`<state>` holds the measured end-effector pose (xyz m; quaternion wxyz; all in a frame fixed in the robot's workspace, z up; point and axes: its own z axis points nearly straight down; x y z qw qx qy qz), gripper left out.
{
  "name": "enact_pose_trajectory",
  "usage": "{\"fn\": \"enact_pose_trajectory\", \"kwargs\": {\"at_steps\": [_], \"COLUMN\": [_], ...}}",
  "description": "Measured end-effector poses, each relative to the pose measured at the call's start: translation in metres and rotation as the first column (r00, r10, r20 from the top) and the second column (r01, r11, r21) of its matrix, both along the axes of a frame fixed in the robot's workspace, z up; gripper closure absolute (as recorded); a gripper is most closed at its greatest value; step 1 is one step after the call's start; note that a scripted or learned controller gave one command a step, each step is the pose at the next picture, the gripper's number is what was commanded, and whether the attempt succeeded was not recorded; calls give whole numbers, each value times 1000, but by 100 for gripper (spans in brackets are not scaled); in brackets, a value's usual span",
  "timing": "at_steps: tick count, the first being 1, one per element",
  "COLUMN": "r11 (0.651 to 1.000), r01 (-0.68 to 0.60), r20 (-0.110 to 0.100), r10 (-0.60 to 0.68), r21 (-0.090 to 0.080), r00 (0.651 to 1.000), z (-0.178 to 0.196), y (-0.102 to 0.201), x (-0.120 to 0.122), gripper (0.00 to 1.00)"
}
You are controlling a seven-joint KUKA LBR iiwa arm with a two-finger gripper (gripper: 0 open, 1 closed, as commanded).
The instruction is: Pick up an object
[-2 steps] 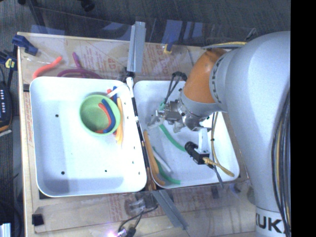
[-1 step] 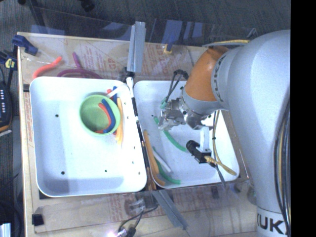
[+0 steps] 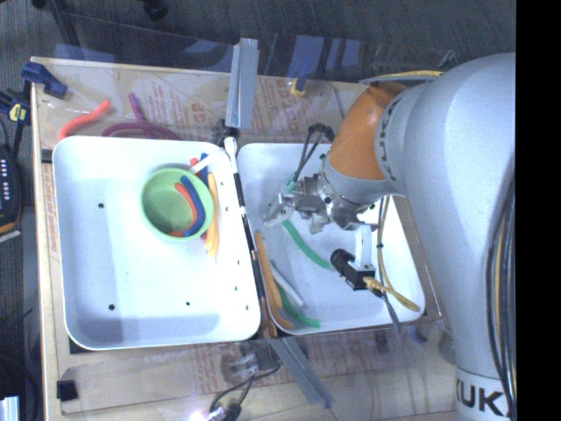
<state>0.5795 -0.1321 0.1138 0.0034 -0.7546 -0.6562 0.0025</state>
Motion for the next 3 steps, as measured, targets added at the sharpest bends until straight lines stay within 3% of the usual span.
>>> {"fn": "enact_pose_trajectory", "kwargs": {"at_steps": [1, 2, 3], "r11": [994, 993, 977], "r01": [-112, -115, -215], "r20": [5, 4, 8], "r10": [112, 115, 215], "r21": [0, 0, -1], "r00": [994, 993, 977], "z": [-22, -12, 139], "y": [-15, -15, 3], "x": [-18, -18, 10], "gripper": [0, 100, 100]}}
